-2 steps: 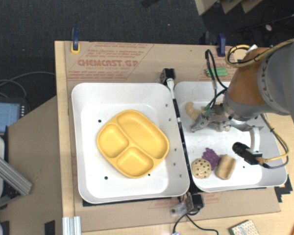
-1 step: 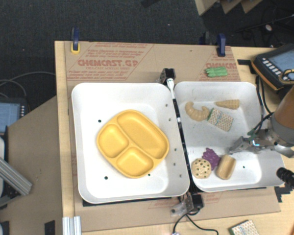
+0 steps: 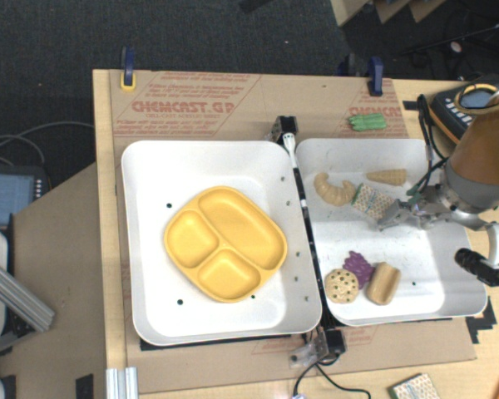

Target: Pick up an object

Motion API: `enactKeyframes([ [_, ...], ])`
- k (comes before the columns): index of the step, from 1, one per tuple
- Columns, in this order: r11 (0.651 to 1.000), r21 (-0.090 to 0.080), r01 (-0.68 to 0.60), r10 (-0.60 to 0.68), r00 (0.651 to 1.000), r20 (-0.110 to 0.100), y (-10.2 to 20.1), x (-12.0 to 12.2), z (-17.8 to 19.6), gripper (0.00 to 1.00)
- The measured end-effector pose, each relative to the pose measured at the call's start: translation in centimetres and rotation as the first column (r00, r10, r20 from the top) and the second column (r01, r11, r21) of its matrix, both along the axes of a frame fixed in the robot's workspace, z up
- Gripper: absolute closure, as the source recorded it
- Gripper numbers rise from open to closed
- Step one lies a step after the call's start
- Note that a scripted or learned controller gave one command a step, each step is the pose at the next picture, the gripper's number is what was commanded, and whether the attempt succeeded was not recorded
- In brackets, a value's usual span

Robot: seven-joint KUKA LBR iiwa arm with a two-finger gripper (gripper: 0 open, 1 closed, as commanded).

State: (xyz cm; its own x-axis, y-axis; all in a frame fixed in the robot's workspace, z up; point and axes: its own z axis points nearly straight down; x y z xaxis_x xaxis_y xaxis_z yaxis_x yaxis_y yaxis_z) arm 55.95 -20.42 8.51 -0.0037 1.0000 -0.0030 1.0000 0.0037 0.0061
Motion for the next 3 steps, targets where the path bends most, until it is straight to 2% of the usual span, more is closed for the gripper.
enactKeyframes([
  [1,1.000,0.001,0.000,0.000,1.000,0.000,2.9,5.7,0.0,0.00],
  [2,1.000,0.000,0.001,-0.001,1.000,0.000,2.8,5.6,1.0,1.00],
  [3,1.000,0.005,-0.008,0.008,1.000,0.006,13.3,6.5,10.6,1.00],
])
